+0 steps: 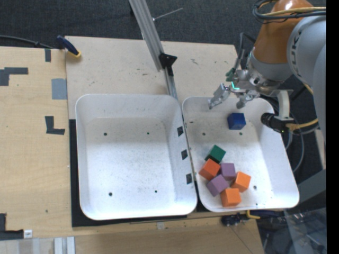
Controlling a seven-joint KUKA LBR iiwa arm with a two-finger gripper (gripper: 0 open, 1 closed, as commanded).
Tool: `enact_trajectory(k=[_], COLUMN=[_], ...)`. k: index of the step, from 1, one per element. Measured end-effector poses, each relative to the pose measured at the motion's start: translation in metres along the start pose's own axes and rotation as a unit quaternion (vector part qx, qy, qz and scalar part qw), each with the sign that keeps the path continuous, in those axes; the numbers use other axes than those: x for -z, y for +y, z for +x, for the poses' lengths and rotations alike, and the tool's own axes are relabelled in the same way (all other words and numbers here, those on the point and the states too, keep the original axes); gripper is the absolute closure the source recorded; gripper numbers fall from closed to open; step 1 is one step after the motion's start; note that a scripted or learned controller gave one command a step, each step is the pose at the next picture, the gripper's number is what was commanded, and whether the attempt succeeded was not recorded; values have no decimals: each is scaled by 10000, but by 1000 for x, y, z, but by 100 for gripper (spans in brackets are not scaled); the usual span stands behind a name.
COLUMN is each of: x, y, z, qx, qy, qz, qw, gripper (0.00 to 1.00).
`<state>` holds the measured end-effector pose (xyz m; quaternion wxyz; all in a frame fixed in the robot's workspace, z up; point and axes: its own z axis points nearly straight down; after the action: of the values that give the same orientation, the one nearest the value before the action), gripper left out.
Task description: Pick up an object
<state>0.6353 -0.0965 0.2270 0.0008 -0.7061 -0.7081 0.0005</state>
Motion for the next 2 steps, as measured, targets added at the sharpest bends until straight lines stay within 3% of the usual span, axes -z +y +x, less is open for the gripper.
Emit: enact_trajectory(k=[2], x=[-110], y=[-5], z=[3], qx=[-8], qy=[-5], qz=[35], qw=[10000], gripper=[0])
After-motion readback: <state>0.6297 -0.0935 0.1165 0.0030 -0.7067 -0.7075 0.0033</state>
